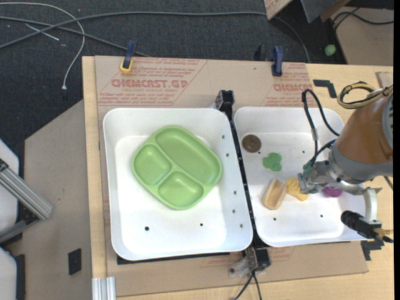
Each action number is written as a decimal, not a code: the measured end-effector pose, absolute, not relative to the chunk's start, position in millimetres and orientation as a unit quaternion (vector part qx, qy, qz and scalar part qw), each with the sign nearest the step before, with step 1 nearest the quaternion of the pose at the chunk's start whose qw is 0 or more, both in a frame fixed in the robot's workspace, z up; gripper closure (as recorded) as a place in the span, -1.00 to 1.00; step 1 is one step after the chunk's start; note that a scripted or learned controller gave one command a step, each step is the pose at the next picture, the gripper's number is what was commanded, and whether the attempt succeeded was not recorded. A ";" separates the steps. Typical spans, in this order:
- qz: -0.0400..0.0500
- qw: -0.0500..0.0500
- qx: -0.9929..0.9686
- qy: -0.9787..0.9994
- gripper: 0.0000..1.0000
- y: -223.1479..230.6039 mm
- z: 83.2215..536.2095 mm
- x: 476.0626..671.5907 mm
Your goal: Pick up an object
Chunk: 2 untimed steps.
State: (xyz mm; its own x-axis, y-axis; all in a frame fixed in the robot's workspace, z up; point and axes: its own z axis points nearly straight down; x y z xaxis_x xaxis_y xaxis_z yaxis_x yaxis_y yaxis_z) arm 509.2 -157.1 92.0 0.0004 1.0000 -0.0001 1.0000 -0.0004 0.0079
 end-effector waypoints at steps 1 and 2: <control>0.002 0.003 0.707 0.707 1.00 -156.6 99.3 508.5; 0.001 0.002 0.707 0.707 1.00 -155.5 142.2 508.3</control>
